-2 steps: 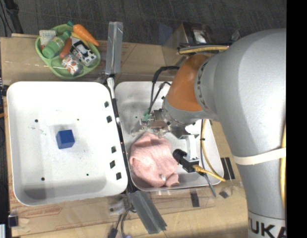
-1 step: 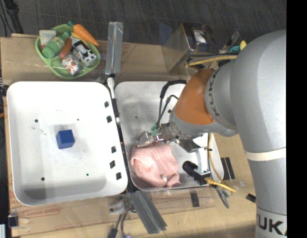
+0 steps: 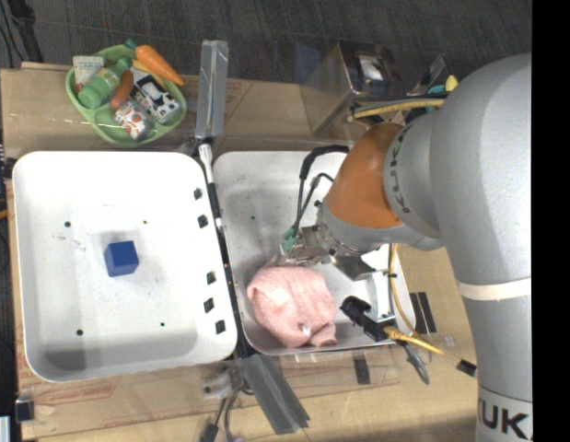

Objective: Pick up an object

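Two white bins (image 3: 45,247), one blue cube (image 3: 122,257)

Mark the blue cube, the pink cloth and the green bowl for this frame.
blue cube (image 3: 122,257): camera view, on its top face.
pink cloth (image 3: 291,304): camera view, middle of the bundle.
green bowl (image 3: 108,131): camera view, on its front rim.

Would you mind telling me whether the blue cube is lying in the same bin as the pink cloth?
No, the blue cube lies in the left bin, while the pink cloth lies in the right bin.
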Controlling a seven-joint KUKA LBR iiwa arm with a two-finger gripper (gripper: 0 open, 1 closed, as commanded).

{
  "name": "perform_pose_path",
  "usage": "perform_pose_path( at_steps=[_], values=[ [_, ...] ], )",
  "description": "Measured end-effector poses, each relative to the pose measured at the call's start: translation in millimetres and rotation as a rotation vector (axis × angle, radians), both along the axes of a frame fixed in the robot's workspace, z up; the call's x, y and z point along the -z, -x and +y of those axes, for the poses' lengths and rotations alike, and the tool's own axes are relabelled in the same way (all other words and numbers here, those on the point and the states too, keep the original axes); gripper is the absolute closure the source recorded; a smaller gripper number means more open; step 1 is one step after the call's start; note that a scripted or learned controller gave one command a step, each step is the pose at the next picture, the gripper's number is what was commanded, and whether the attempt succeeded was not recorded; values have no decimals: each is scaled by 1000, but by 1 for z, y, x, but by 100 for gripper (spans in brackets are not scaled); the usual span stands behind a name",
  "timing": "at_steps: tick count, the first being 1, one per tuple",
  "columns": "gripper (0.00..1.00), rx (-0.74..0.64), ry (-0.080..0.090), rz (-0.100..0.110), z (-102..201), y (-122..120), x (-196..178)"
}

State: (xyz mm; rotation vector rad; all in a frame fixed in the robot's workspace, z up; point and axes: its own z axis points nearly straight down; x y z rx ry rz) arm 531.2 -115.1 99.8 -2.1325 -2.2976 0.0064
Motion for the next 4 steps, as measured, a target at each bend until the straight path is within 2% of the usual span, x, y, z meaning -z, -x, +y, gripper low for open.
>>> perform_pose_path(
  at_steps=[1,2,3,4],
  values=[
    [100,-17,1,-7,39,-4,-144],
    [100,340,4,-7,-49,54,-224],
    [100,202,2,-2,-66,25,-161],
    [100,97,2,-6,-38,47,-194]
  ],
)
